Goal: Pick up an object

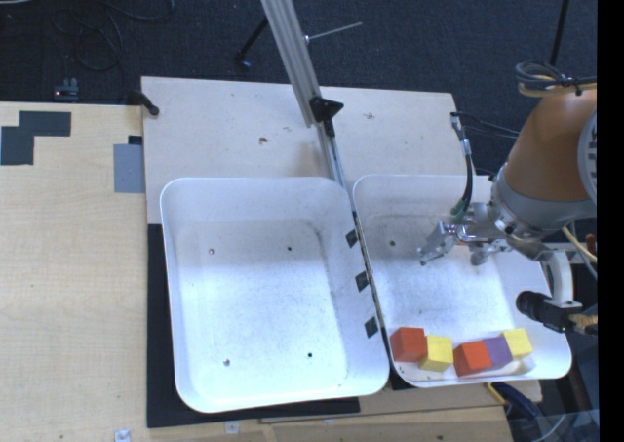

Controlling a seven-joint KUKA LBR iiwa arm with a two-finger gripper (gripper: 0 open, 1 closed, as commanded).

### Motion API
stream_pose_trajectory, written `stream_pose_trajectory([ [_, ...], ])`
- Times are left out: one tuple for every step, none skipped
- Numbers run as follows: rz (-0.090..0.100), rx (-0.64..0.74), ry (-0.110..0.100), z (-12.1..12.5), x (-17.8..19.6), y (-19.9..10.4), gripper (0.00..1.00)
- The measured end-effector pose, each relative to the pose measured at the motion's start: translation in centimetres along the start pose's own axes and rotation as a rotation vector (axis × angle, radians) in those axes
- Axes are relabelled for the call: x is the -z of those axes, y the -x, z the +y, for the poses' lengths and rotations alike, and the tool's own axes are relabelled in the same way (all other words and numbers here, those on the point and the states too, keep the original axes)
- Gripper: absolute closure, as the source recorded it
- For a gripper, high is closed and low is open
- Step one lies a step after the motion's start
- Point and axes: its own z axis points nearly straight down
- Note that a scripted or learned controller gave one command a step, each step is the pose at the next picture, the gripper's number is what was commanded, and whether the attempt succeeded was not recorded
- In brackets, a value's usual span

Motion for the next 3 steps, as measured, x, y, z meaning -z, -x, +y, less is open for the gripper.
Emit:
stream_pose_trajectory([
  [-0.003, -0.001, -0.003, -0.2, -3.2, 8.3, 0.0],
  [-0.001, 0.009, 0.003, 7.4, -11.3, 8.4, 0.0],
  [0.009, -0.004, -0.056, 11.2, -11.1, 7.8, 0.0],
])
